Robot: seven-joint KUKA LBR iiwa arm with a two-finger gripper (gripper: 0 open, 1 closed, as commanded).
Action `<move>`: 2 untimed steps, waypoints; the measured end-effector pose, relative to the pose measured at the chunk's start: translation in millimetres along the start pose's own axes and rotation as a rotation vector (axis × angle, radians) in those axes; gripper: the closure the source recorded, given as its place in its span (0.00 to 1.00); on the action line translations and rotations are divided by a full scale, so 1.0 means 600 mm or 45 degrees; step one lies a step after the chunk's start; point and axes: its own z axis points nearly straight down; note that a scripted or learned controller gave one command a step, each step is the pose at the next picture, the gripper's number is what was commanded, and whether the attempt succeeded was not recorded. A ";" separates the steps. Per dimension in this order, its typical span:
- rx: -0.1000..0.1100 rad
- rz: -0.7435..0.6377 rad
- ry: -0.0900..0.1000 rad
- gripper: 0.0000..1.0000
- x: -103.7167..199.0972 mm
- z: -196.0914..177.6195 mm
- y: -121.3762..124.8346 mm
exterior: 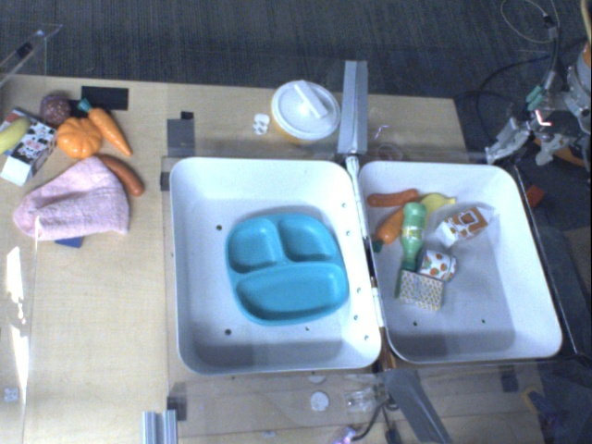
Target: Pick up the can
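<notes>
A small can [437, 265] with an orange and white label lies in the middle of the right bin [532, 276]. It touches a green bottle [412, 234] on its left and a speckled green box [421, 290] below it. A white and orange carton [462, 224] sits just above it. My gripper [529, 126] is at the far upper right, beyond the right bin's back corner and well away from the can. Its outline is blurred among cables.
An orange sausage [393, 197], a carrot [389, 228] and a yellow piece [437, 202] lie at the back of the right bin. The left bin [199, 248] holds a blue divided tray [287, 266]. A white lidded bowl [305, 109] stands behind the bins. Toy food and a pink cloth [74, 206] lie on the bench at left.
</notes>
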 end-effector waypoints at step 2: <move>-0.003 -0.237 -0.001 0.00 -0.001 0.293 -0.156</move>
